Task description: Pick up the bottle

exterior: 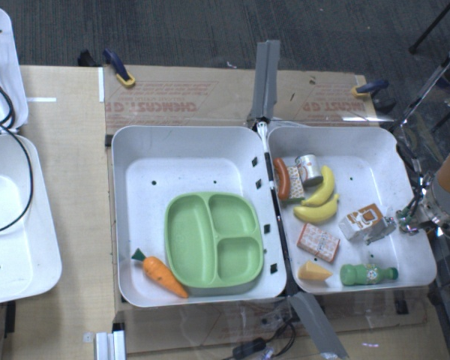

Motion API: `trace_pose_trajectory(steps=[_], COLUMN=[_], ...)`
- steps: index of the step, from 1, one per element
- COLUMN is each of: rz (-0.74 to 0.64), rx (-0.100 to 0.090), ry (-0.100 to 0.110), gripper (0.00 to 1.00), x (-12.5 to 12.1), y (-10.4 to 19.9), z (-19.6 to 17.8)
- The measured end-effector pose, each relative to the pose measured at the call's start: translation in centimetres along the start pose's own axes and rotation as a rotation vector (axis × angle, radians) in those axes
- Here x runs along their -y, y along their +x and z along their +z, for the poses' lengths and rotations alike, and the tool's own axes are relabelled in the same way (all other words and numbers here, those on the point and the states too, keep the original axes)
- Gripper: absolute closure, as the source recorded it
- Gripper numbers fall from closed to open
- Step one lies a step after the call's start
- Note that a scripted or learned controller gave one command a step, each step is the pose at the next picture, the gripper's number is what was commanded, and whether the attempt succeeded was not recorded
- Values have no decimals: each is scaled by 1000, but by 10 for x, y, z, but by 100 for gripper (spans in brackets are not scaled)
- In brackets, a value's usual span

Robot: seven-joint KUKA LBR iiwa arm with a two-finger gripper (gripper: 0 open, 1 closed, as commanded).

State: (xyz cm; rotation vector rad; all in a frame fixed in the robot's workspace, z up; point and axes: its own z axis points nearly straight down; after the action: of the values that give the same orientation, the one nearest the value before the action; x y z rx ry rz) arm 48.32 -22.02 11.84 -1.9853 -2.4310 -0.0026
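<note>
Two shallow white plastic bins sit side by side on the bench, the left bin point(127, 201) and the right bin point(382, 145), touching along a central divider. Largest inside the left one is a pale green three-compartment plastic tray point(214, 240), with an orange toy carrot point(161, 274) just beside its lower left corner. The right bin holds a yellow plastic banana bunch point(320, 197), a small white and orange carton point(362, 221), a waffle-patterned toy cracker point(318, 241) and a yellow cheese wedge point(313, 271). The green plastic bottle point(367, 274) lies on its side near the right bin's front wall, between the cheese wedge and the right wall. The gripper point(403, 222) hangs at the bin's right side, near the carton; whether its jaws are parted or closed cannot be told. A good pick probably means moving toward the front wall, centring over the bottle's body, and closing across its narrow width, clear of the cheese wedge.
</note>
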Motion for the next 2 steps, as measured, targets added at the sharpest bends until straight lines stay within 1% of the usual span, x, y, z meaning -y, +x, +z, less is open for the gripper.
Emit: trace_pose_trajectory(steps=[1,2], rz=[-91,-51], rx=[6,1], ry=[-2,-1], gripper=[0,0], x=[-31,-16], y=[6,-3], z=[26,2])
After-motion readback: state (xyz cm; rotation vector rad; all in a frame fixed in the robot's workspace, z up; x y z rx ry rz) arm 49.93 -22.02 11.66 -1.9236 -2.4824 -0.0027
